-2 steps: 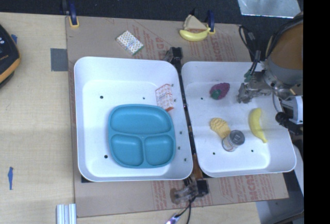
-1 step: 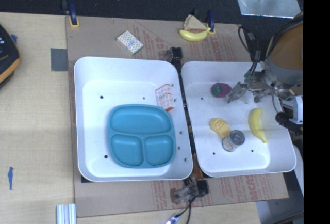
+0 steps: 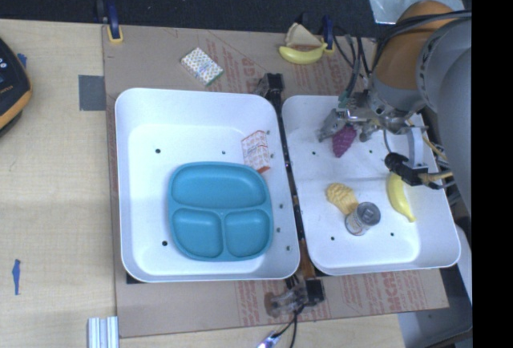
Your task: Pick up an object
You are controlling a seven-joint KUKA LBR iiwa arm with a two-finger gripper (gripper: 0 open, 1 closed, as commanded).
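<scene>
Pincer (image 3: pixel 346 123) was seen low in right white bin (image 3: pixel 321 250), fingers spread astride small purple grape-like toy (image 3: pixel 343 141). Toy lay directly beneath, long axis running toward near rim.

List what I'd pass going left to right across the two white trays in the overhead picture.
Blue divided plate → red-and-white packet → purple item beneath the gripper → small metal can → yellow banana.
</scene>
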